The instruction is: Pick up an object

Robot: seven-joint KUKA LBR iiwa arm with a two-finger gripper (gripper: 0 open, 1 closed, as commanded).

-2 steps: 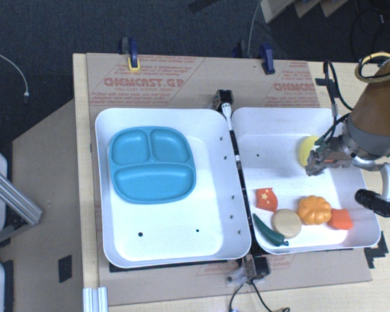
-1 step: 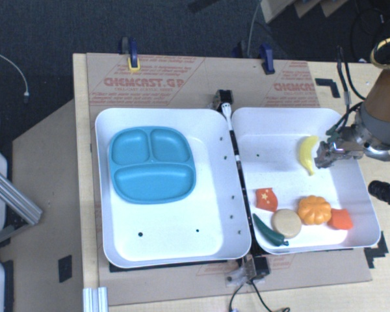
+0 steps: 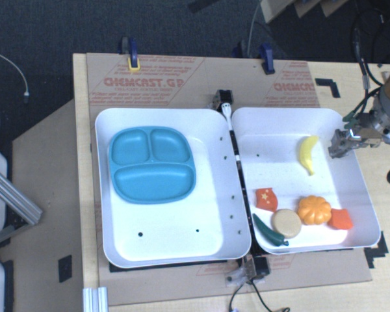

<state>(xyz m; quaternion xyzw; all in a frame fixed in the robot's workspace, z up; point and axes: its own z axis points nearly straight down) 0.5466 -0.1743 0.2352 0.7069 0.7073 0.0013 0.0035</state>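
Note:
The right bin (image 3: 292, 122) holds a yellow banana (image 3: 308, 153) near its far right. Along its front lie a red block (image 3: 266, 199), a beige round piece (image 3: 286, 222), a green pepper-like piece (image 3: 269, 230), an orange pumpkin (image 3: 313, 210) and an orange-red piece (image 3: 341, 219). My gripper (image 3: 342, 143) hovers at the right bin's right rim, just right of the banana and apart from it. Nothing shows between its fingers.
The left bin (image 3: 169, 239) holds a blue divided plate (image 3: 153, 164). Both bins rest on a cardboard sheet (image 3: 182, 77) held by blue clamps (image 3: 131, 49) at the back. Cables hang at the upper right.

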